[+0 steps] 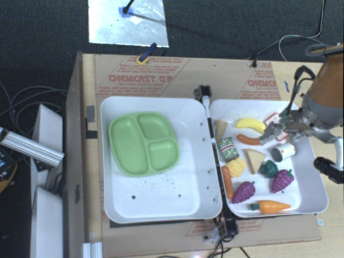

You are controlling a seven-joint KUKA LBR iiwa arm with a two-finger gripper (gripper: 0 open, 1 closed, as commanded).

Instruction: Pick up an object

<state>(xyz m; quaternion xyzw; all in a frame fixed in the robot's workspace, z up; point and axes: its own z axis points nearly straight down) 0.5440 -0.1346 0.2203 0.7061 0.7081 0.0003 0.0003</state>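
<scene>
1. The gripper (273,133) hangs low over the right bin (309,198), near its upper middle; whether it is released or clenched cannot be told from this view, and nothing is seen held in it.
2. The nearest candidate is the sausage (248,140), just to the gripper's left, its long axis running roughly left to right across the bin. The banana (250,124) lies just above it, curved along a similar line.
3. The coming move likely turns on that: a short shift toward the bin's centre divider, with the grasp set across the sausage's length.
4. Just below the gripper sits a small white cylinder (283,152), with the broccoli (268,169) and bread slice (255,158) beyond it.
5. Counted in the right bin: two grape bunches (243,191), two carrots (273,206), one corn piece (236,167), one green can (228,149), one cone (221,128).
6. The left bin (126,208) carries one green divided plate (143,143).
</scene>
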